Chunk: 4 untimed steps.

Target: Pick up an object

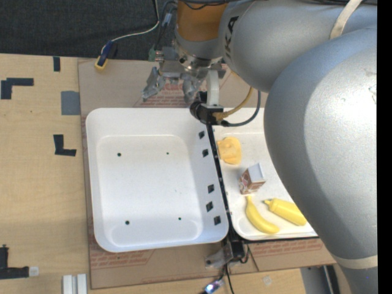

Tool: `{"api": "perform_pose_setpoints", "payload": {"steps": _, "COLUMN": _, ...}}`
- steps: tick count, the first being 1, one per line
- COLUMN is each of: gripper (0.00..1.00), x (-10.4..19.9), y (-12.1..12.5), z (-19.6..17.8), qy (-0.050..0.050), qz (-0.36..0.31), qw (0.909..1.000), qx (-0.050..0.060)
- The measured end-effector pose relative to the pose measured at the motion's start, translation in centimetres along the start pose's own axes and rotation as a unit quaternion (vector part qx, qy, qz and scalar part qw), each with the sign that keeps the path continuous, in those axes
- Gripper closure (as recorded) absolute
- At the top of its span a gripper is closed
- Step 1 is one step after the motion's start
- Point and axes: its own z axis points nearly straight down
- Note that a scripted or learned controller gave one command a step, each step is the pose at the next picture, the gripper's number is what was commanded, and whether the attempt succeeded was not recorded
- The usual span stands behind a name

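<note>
gripper [184, 84]: I see it up above the far rim of the left bin [104, 164], over the cardboard. Fingers look spread apart w/ nothing between them; metal, thin, greyish.
arm [318, 103]: big smooth grey shell w/ orange band, covers much of the right bin [240, 225] from my view.
targets: all in right bin. Pale yellow lump [229, 150] near the divider, small brown-and-white box [253, 178] just below it, banana [260, 217] and yellow bottle [285, 211] side by side at the near end.
risk 1: gripper is well apart from every item, over the wrong side. If it drops here I'd say it closes on air or hits the rim.
risk 2: banana and bottle nearly touch; a grab there could nudge both or jam a finger between.
risk 3: lump looks soft, rounded, may squash or slip. Box is small, tilted, could tip.
surfaces: bins are glossy white plastic, shallow, rounded corners, so items prob slide when pushed.
</note>
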Motion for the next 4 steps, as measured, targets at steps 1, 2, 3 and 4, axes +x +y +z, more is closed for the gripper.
{"api": "perform_pose_setpoints", "payload": {"steps": 1, "gripper": 0.0, "x": 7.7, "y": -0.1, "z": -2.1, "qy": 0.0, "qz": -0.002, "qw": 1.0, "qx": 0.002}}
{"api": "perform_pose_setpoints", "payload": {"steps": 2, "gripper": 1.0, "x": 7.2, "y": 0.0, "z": -2.5, "qy": -0.004, "qz": 0.0, "qw": 1.0, "qx": 0.006}}
{"api": "perform_pose_setpoints", "payload": {"steps": 3, "gripper": 1.0, "x": 8.6, "y": -2.1, "z": -15.3, "qy": 0.001, "qz": 0.0, "qw": 1.0, "qx": -0.003}}
{"api": "perform_pose_setpoints", "payload": {"steps": 4, "gripper": 0.0, "x": 8.5, "y": -2.1, "z": -14.4, "qy": -0.002, "qz": 0.001, "qw": 1.0, "qx": 0.003}}
